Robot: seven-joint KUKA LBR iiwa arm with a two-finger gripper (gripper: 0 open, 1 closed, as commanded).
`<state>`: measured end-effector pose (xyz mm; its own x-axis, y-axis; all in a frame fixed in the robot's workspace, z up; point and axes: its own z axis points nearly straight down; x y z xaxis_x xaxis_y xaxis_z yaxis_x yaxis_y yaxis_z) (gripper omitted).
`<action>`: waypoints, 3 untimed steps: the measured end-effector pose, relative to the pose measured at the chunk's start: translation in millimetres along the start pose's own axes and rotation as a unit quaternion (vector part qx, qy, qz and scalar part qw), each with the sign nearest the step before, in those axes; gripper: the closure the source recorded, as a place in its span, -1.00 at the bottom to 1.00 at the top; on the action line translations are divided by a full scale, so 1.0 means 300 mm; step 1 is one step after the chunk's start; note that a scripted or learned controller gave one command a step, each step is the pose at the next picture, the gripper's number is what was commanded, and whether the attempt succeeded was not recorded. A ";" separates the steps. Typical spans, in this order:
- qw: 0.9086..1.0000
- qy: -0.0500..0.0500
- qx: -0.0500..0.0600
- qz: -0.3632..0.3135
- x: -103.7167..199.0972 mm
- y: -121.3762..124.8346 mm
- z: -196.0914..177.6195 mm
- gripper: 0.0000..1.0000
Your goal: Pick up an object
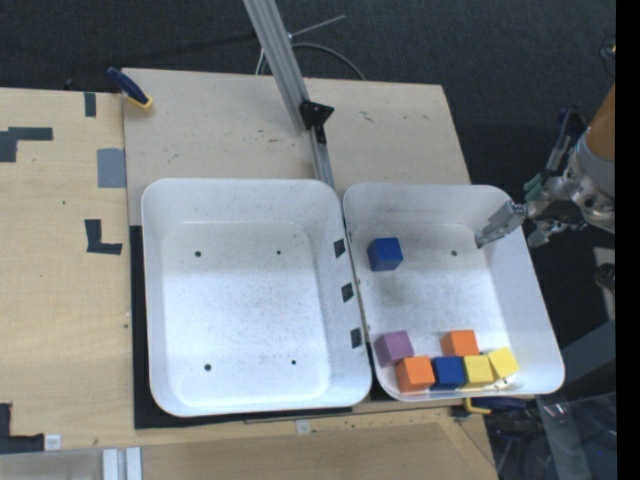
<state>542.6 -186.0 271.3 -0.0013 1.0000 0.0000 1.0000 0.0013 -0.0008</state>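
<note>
Left bin [160,268] is seen bare on the desk [60,268]; nothing to grasp there. Tape marks [110,166] and a blue-yellow tool [130,88] are seen on the desk beyond it, well clear of the work. An aluminium rail [285,58] is seen slanting down to the seam between the bins; no obstruction is expected from it at bin level.

Right bin [520,268] holds all candidates. A blue cube [385,254] is sited alone in the upper-left part, apart from walls and other blocks. It is judged light, rigid and smooth-faced; a pinch across two opposite flat faces should be taken, square-on to avoid twist-out. It is judged the easiest pick.

Along the near wall a cluster is packed: purple cube [393,346], orange cube [415,372], blue block [449,370], second orange cube [460,343], yellow cube [480,369], second yellow cube [503,361]. Most are touching or just beside each other and close to the wall, so finger clearance is judged poor there.

Gripper [500,228] is seen at the bin's right rim, above the far-right corner, well apart from every block. Nothing is held. Finger spacing cannot be told; only a slim grey tip is resolved.
</note>
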 end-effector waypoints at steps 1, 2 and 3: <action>1.000 0.000 -0.004 -0.003 0.206 0.055 -0.367 -1.00; 1.000 0.001 0.001 -0.003 0.417 0.193 -0.218 -1.00; 1.000 -0.001 0.004 0.001 0.327 0.216 0.023 -1.00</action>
<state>607.2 -87.8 264.3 0.0011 1.0000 -0.0011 1.0000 -0.0011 -0.0090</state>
